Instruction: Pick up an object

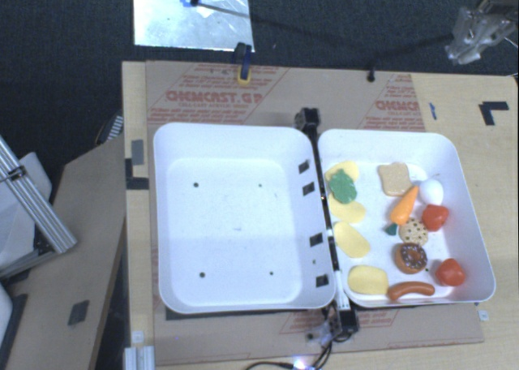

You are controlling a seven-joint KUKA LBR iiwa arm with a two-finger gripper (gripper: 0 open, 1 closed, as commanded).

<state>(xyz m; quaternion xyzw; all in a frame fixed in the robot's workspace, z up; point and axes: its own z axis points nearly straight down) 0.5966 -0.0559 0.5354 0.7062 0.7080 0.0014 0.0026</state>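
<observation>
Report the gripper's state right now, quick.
Gripper: cannot be told; it is blurred at the top right, off the bench, apart from the toy food in the right white bin.

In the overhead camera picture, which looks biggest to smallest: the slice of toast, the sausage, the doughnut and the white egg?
1. Slice of toast
2. Sausage, long but thin, so close to the toast
3. Doughnut
4. White egg

Doughnut and egg look nearly alike.
</observation>
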